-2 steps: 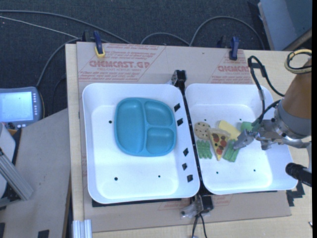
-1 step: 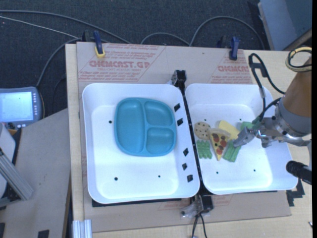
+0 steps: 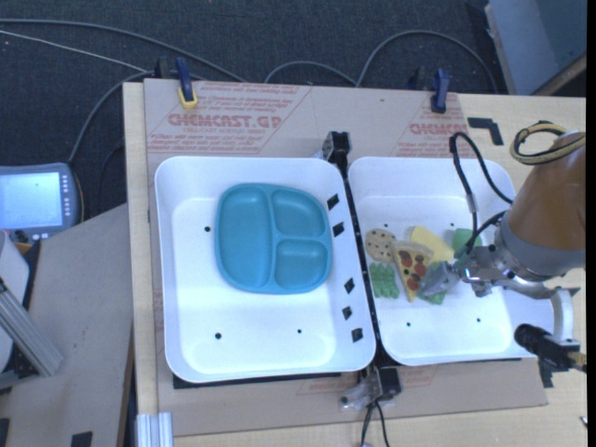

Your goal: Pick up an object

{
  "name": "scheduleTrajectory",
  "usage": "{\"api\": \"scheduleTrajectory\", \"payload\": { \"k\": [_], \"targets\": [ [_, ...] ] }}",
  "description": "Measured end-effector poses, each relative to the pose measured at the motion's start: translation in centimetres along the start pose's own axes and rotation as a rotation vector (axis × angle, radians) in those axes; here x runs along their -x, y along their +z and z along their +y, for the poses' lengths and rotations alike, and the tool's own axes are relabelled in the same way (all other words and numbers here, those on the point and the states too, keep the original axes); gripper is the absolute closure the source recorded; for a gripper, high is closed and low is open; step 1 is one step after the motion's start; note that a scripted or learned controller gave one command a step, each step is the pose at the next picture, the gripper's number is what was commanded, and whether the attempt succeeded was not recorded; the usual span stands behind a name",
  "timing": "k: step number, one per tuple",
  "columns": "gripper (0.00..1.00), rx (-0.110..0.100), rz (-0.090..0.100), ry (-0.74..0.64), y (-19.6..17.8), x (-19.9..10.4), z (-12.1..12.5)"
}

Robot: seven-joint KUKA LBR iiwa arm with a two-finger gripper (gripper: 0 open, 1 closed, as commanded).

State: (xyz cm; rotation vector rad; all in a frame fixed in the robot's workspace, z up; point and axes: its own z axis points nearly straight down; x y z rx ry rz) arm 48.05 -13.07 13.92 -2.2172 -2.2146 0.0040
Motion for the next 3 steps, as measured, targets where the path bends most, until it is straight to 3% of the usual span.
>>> {"api": "scheduleTrajectory", "payload": {
  "k": [1,2,3],
  "targets": [
    [0.00,0.000,0.000,-0.001,5.3,0.0,0.0],
    [1.00,0.005,-0.001,0.000,4.0,0.0,0.1],
    [1.00,0.011,-0.004,-0.003,-0.6,-0.8,0.0]
  ]
}}
